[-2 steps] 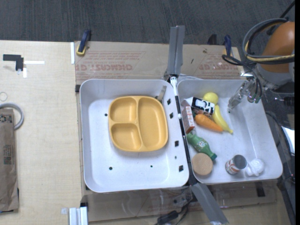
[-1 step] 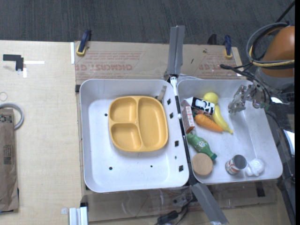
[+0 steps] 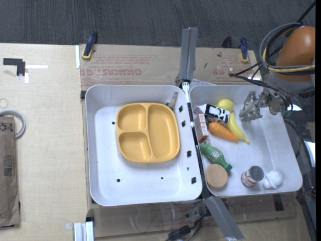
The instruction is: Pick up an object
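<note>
Gripper (image 3: 251, 108): hangs over the right bin (image 3: 281, 149); grip state cannot be told.
Banana (image 3: 235, 127): beside the carrot (image 3: 223, 131), near the gripper.
Handling: likely light, smooth plastic (may slip); grasp mid-body.

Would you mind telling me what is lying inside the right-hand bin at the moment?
The right bin holds a carrot, banana, green bottle, brown box, can and round cork-coloured disc. What lies beneath them is covered.
</note>
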Robot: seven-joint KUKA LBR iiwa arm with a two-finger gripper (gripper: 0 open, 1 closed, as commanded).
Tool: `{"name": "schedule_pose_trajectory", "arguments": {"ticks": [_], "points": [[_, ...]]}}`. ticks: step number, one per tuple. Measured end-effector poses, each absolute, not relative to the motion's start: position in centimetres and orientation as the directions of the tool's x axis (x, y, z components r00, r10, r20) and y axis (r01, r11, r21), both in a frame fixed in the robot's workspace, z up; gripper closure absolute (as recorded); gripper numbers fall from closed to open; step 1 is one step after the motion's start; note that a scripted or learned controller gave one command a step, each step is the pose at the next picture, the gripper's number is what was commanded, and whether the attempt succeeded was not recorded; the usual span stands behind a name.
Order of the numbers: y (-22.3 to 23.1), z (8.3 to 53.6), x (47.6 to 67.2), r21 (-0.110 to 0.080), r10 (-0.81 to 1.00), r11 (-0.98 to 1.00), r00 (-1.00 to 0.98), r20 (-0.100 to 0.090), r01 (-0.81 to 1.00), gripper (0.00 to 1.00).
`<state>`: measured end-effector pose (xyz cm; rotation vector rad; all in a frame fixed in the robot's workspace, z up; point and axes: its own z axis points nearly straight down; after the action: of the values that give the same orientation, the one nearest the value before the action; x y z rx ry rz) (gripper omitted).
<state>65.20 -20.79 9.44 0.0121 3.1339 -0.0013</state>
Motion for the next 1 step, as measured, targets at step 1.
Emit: {"name": "schedule_pose_trajectory", "arguments": {"ticks": [1], "points": [[-21.89,9.45,65.84,-0.003,-0.187,0.982,-0.982,-0.009,-0.187,1.00]]}}
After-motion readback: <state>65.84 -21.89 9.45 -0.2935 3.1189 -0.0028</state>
